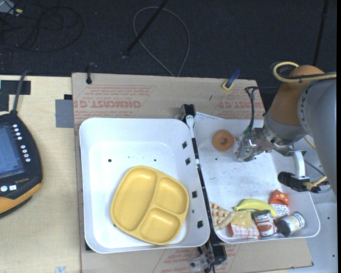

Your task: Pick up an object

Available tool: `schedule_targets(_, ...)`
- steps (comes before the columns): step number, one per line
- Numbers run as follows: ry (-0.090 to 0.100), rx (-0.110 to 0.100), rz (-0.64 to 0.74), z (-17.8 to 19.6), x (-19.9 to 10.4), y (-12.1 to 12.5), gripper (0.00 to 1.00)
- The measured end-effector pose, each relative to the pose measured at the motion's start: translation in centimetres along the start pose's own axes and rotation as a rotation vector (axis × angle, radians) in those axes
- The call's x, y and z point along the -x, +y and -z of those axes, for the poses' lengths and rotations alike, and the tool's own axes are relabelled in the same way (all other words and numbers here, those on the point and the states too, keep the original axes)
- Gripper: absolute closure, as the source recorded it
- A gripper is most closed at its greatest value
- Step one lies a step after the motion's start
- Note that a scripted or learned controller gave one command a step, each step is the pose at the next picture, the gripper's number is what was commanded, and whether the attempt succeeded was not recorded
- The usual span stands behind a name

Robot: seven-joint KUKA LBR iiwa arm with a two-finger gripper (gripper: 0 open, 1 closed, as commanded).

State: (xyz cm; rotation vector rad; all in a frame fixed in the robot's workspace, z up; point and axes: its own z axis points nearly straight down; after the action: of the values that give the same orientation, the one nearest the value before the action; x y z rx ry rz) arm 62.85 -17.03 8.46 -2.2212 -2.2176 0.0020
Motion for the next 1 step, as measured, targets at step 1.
schedule_targets(1, 0.001, 0.007, 0.007, 10.02, -5.58, -1.31, 1.00)
